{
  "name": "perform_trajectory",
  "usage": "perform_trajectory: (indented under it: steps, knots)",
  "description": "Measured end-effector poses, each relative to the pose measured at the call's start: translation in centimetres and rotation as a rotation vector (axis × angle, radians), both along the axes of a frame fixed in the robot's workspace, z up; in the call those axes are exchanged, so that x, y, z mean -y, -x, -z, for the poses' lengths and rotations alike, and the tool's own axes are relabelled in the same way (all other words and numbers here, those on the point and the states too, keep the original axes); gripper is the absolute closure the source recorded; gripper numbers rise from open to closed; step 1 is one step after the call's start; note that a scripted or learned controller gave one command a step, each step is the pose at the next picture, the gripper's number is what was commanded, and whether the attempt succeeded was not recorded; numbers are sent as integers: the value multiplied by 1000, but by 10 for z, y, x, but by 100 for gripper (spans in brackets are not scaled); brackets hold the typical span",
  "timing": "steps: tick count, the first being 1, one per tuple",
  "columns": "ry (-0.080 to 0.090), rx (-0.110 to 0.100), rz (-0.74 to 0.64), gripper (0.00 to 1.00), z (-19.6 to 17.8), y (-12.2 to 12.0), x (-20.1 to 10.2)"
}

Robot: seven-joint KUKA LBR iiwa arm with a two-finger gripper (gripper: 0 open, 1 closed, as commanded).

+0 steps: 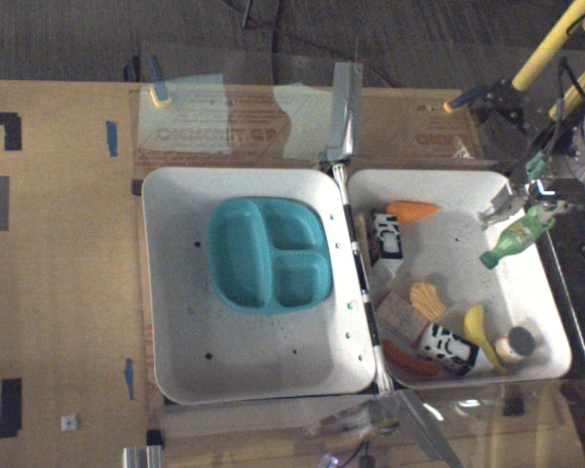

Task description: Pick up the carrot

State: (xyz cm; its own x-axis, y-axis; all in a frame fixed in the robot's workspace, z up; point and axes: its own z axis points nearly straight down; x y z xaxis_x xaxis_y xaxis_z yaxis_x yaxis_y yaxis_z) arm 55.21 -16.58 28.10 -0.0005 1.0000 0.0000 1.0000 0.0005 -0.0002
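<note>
The carrot [412, 210] is orange and tapered. It lies flat near the back wall of the right bin [556, 359], with its tip pointing right. My gripper [523, 195] hangs over that bin's back right corner, about a hand's width to the right of the carrot and apart from it. A green bottle [516, 236] slants just below the gripper with its upper end close to it. Whether the two touch is unclear.
A black and white pack [385, 234] sits just in front of the carrot. Further forward are a fan-shaped piece [429, 299], a banana [478, 326], a cow toy [447, 347], a red sausage [406, 357] and a small jar [520, 340]. The left bin [175, 359] holds a teal divided plate [269, 253].
</note>
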Motion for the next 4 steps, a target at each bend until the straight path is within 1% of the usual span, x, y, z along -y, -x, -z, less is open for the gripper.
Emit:
perform_trajectory:
  steps: [1, 2, 3, 4]
  knots:
    - [0, 1, 336, 0, 180, -6, -27]
    - [3, 14, 503, 0, 188, -72, -48]
    - [-2, -85, 481, 0, 189, -102, -40]
    - [4, -62, 483, 100, 180, -105, -41]
